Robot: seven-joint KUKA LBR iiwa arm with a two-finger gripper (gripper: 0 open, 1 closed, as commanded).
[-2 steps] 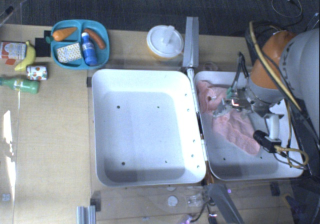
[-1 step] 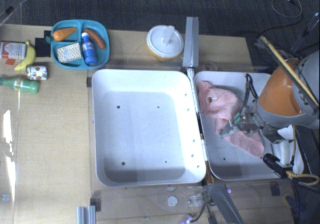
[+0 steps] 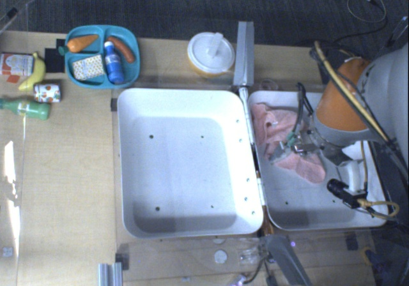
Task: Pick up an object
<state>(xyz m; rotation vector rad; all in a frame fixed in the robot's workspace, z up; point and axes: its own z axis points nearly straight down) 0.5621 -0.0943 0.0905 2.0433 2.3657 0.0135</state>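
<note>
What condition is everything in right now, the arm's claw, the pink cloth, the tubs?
gripper: down in the right bin, on the cloth.
pink cloth: crumpled, lying in the right bin.
right bin: holds the cloth.
left bin: bare white floor showing.
blue tray: holds toy food.

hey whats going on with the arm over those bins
The grey and orange arm reaches in from the right, with its hand down in the right bin, right on a crumpled pink cloth lying along that bin's left side. Whether the hand has actually caught the cloth is not clear from this view. The left bin is not being touched.
</note>
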